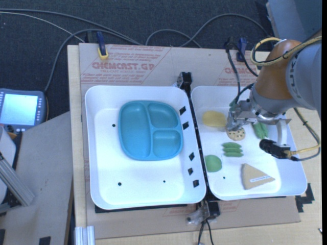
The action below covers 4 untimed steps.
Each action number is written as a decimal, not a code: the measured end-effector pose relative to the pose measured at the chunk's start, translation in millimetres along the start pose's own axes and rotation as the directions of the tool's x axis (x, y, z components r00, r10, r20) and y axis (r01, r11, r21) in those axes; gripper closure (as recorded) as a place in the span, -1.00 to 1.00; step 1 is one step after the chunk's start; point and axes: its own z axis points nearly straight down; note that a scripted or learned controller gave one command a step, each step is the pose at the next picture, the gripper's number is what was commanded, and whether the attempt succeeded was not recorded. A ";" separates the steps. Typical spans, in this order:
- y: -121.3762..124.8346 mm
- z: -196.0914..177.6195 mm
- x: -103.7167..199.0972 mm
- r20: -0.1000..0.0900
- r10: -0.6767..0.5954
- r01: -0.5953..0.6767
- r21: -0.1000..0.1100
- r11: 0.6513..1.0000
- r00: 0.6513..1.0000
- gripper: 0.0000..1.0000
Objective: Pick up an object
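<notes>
Camera view has the pincer [235, 125] right over the speckled cookie [236, 133] in the right bin [299, 188], can't tell its state, so I'd drop straight, avoiding the yellow piece [214, 119].

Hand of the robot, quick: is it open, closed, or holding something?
Hand: low in the right bin, right over the round cookie; open or closed cannot be told.

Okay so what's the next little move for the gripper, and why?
Probably a short drop straight down. The gripper sits right over the cookie in the right bin, with the yellow piece and green pod close by, so a sideways shift risks bumping them.
</notes>
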 end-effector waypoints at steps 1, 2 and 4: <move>2.0 -43.1 0.3 -0.004 -0.002 0.002 0.004 1.000 1.000 1.00; 9.5 -106.3 -0.2 -0.003 -0.003 0.003 0.002 1.000 1.000 1.00; 29.2 -152.4 45.7 -0.005 -0.006 0.006 0.008 1.000 1.000 1.00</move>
